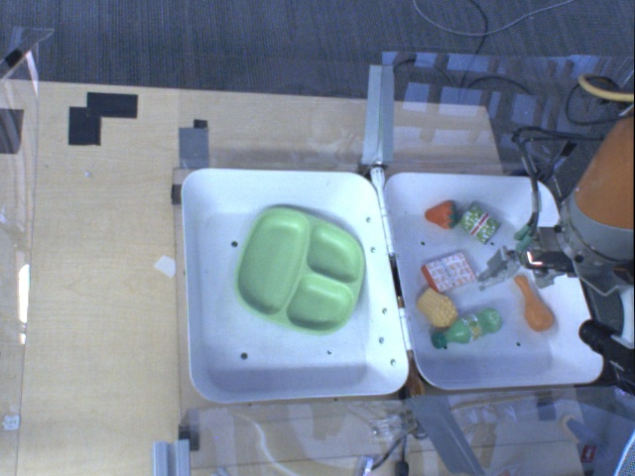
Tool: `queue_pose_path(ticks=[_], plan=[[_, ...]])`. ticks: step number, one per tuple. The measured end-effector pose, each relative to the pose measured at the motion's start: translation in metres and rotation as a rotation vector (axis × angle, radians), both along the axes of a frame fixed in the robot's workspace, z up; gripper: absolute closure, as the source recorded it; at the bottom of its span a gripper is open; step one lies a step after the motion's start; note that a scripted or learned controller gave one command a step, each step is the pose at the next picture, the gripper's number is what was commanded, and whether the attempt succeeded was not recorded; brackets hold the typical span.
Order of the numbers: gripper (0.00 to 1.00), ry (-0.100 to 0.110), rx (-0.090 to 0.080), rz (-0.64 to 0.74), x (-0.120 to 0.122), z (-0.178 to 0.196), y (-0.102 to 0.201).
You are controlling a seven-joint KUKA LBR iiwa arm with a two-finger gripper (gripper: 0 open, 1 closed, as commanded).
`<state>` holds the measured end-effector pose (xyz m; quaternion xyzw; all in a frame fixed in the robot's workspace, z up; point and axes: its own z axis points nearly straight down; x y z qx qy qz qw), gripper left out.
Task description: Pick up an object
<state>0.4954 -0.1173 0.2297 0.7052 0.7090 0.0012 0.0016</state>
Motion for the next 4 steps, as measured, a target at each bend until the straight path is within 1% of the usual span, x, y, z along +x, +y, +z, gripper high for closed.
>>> queue_pose_path(ticks=[1,2,3,4], plan=[[0.00,0.003,0.001,-0.037,0.060,-0.128,0.026],[0.00,-0.006,0.001,0.022,0.109,-0.141,0.030],[1.00,-0.013,0.003,0.022,0.111,-0.128,0.032],[0.00,-0.013,0.003,0.022,0.111,-0.128,0.032]])
